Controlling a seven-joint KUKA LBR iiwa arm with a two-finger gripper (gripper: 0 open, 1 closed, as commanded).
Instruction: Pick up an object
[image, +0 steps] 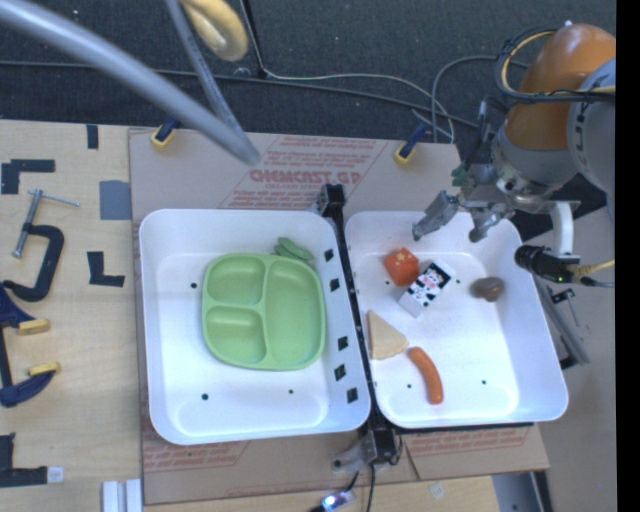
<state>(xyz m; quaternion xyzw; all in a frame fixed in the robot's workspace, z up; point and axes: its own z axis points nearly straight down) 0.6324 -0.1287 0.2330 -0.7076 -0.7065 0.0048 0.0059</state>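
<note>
Gripper (457, 222) hung with fingers spread and nothing between them, above the far edge of the right bin (530, 330). Left to right: the left bin (165, 330) held a green divided tray (264, 309). In the right bin lay a cheese wedge (385, 337), red tomato (401, 265), sausage (426, 374), black-and-white carton (425, 287) and brown lump (488, 289), all below the gripper and apart from it.
</note>
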